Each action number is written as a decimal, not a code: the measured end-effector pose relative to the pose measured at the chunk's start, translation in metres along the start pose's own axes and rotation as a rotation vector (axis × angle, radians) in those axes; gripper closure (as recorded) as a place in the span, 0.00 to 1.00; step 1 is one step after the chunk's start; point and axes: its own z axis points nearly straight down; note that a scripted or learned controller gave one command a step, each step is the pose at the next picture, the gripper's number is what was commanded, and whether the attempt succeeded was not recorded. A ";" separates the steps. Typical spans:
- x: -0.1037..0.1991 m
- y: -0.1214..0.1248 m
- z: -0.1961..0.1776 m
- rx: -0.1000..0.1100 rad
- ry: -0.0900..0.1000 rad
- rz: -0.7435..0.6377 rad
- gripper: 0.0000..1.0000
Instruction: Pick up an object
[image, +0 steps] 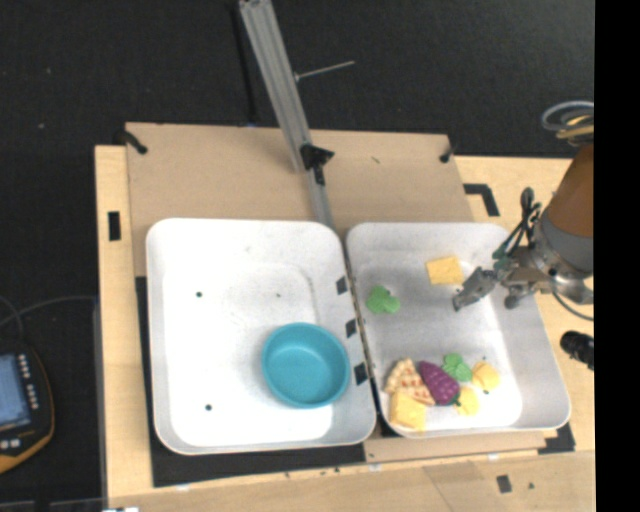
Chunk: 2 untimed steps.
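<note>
1. Camera view looks down at a slant on a tan bench (115, 300) carrying two shallow white bins side by side.
2. The left bin (230, 270) holds a blue bowl (303, 364), upright, near its front right corner.
3. The right bin (520, 400) holds the loose objects, so each possible pick lies here.
4. A yellow block (444, 270) lies in the rear half of the right bin, just left of the gripper.
5. A green object (382, 301) sits apart, near the bin's left wall.
6. A cluster sits along the front edge: a waffle-patterned piece (401, 376), a yellow wedge (409, 411), a purple grape bunch (438, 380), a small green item (457, 363) and two small yellow pieces (486, 376), packed so close that several touch.
7. The arm (572, 205) comes in from the right, its orange band above the wrist over the bin's right rim.
8. The gripper (470, 294) hangs over the right bin, between the yellow block and the front cluster, pointing left.
9. I cannot tell how the pincer stands, released or clenched; its tip is dark and blurred.
10. Nothing visible sits in it; the yellow block is near but apart.
11. A grey metal pole (285, 90) slants from the top of the view down to the gap between the bins.
</note>
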 end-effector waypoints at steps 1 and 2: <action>0.000 0.000 0.000 0.000 0.000 0.001 0.00; -0.008 0.003 0.046 0.005 -0.001 0.004 0.00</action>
